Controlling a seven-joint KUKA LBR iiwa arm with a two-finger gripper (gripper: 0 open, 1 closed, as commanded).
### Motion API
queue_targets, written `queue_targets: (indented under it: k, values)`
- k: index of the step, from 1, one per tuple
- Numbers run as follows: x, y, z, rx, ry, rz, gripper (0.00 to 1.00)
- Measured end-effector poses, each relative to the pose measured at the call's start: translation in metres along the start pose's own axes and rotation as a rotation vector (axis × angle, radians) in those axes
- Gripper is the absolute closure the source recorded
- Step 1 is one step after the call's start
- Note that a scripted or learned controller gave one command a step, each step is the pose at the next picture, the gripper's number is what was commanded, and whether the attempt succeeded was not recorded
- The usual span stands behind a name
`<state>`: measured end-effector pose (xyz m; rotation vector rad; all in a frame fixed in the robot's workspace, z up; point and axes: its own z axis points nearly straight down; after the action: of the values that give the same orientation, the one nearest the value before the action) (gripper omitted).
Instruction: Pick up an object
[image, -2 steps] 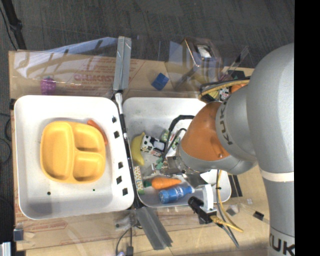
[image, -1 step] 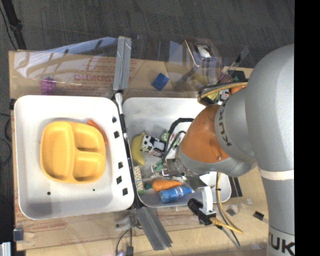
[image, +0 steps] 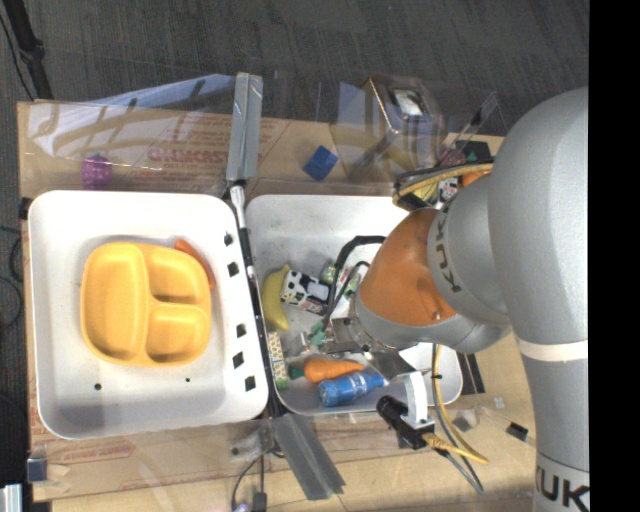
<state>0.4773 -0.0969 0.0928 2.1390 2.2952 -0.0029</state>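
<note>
Grey arm with orange band (image: 405, 285) low over right white bin (image: 300, 212); gripper hidden, state unreadable; orange carrot-shaped toy (image: 335, 369) touching blue bottle (image: 352, 388), apparently.

"KUKA" on the arm (image: 520, 250) (partly cut)

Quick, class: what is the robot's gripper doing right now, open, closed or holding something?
Gripper: cannot be told; it sits low in the right bin among the objects, hidden under the arm's wrist.
</note>
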Motion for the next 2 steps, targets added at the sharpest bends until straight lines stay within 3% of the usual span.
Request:
queue_targets:
  k: [1, 2]
  values:
    - [0.0019, 0.0007, -0.0089, 0.002, 0.003, -0.008, 1.00]
    - [0.0019, 0.0005, -0.0088, 0.002, 0.003, -0.009, 0.00]
